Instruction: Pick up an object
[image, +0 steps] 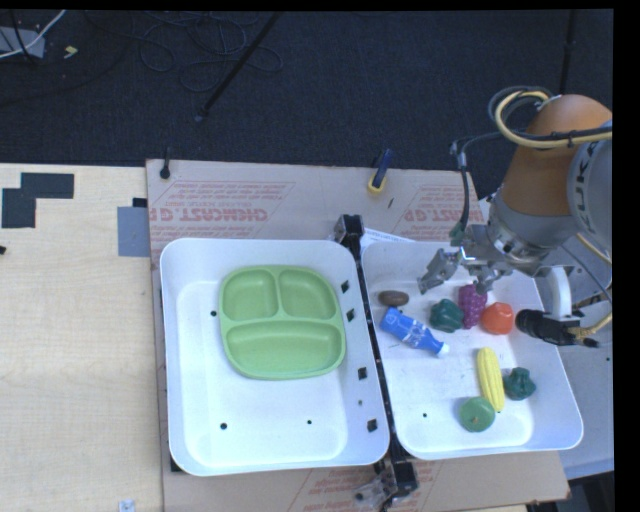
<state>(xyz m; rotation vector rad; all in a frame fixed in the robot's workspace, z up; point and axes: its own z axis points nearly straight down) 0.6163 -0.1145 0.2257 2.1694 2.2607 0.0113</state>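
My gripper (466, 274) hangs over the back of the right bin (560, 430), its fingers spread open with nothing between them. Just below it lies a purple bunch of grapes (471, 302). A dark green toy (446, 316) sits left of the grapes and an orange-red toy (497, 318) sits right of them. Further left lie a blue bottle (411, 331) and a small brown piece (393, 298). Toward the front of the bin are a yellow corn cob (489, 377), a small dark green piece (519, 383) and a round green piece (476, 414).
The left bin (190, 420) holds a light green divided plate (281, 322). A black divider (366, 350) runs between the bins. The arm's grey body and orange band (555, 150) loom at the back right, and a black fitting (545, 327) overhangs the right bin's edge.
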